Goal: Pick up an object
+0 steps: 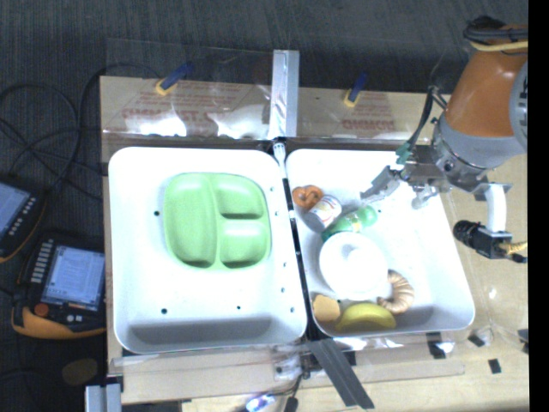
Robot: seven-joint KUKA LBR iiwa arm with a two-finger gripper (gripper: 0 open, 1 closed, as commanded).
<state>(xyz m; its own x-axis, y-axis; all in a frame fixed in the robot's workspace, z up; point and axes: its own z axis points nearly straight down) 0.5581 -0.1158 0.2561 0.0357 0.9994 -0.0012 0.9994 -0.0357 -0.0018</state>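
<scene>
My gripper [400, 192] hangs over the upper right part of the right bin [446, 256]. It is open, its two fingers spread apart with nothing between them. Just left of and below its left finger [377, 185] lies a green bottle [352, 221]. Beside the bottle, by the bin's left wall, are an orange-brown toy [306, 197] and a small grey can [322, 214]. A white round bowl [352, 263] sits mid-bin. Along the front wall lie a yellow banana [367, 317], a brown ring-shaped pastry [400, 290] and a small tan lump [324, 305].
The left bin [137, 299] holds a green divided plate [216, 219]. Clear plastic sheeting [206, 114] is clipped behind both bins. A black fitting [479, 237] sticks out by the right bin's right edge. Handheld screens [69, 277] lie off the bench at the left.
</scene>
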